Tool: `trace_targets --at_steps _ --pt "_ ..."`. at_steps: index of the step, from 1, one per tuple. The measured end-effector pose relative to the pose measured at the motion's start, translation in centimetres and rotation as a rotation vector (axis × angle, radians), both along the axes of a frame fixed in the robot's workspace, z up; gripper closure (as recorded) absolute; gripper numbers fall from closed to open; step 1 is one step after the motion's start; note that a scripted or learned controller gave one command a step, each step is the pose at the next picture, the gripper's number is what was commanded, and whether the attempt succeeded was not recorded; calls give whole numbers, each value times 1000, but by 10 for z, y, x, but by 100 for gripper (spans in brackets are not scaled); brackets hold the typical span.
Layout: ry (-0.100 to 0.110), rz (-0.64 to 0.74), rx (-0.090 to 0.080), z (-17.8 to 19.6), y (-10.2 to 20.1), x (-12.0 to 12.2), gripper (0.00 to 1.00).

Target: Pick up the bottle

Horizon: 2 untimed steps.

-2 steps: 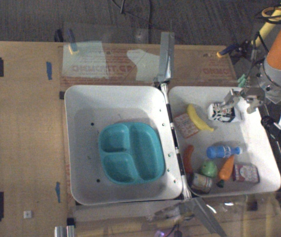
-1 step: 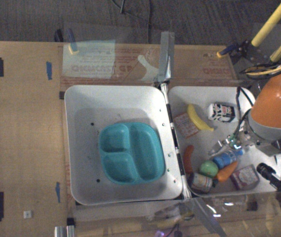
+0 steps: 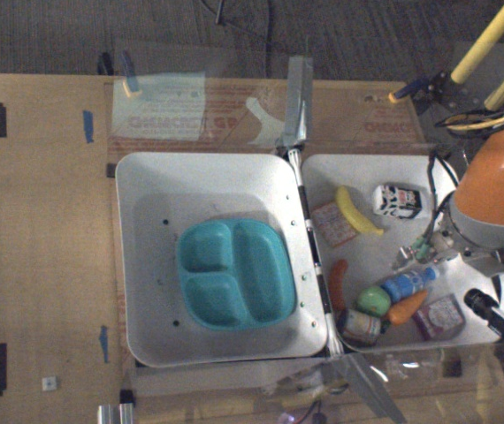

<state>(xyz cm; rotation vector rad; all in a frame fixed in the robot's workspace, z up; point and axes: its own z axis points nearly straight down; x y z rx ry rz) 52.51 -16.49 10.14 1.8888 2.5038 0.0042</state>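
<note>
The bottle (image 3: 408, 283) is small, blue and clear with a pale cap, and lies on its side in the right bin (image 3: 411, 170), near that bin's front right. My gripper (image 3: 418, 251) hangs just above and behind the bottle, at the end of the grey arm with the orange band (image 3: 495, 184) coming in from the right. Nothing shows between gripper and bottle, and the bottle rests on the bin floor.
Close around the bottle are a green round fruit (image 3: 374, 300), an orange carrot (image 3: 408, 308), a purple box (image 3: 439, 316) and a small jar (image 3: 361, 327). A red pepper (image 3: 337, 283), banana (image 3: 358, 210) and cow-print carton (image 3: 398, 200) lie farther off. The left bin (image 3: 146, 237) holds a teal divided plate (image 3: 234, 272).
</note>
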Motion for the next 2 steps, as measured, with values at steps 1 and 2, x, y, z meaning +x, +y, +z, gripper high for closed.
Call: trace_targets --at_steps 1,2 --pt "0 0 0 0 0 0 0" --pt "-4 -68 -1 -13 -10 -43 0"
